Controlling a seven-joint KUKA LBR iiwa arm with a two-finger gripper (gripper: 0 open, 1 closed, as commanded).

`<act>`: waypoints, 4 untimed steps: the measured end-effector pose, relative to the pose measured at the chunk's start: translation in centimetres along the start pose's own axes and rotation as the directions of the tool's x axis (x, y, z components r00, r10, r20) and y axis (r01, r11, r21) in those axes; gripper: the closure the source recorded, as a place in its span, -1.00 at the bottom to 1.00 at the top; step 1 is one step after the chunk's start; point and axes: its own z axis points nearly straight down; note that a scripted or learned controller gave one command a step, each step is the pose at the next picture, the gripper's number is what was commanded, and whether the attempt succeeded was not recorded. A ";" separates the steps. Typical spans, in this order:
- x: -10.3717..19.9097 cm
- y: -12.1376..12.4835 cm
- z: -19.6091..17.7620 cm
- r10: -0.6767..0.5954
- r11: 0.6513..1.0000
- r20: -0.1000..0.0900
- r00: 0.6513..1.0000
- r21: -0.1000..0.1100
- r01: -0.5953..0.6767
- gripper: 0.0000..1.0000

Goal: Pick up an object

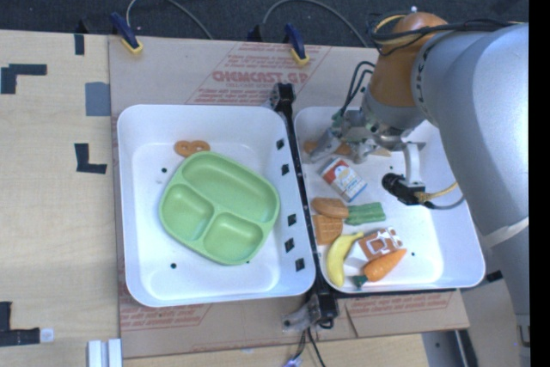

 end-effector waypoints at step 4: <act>-0.7 0.5 -1.0 -0.002 1.000 0.001 1.000 0.000 0.002 -1.00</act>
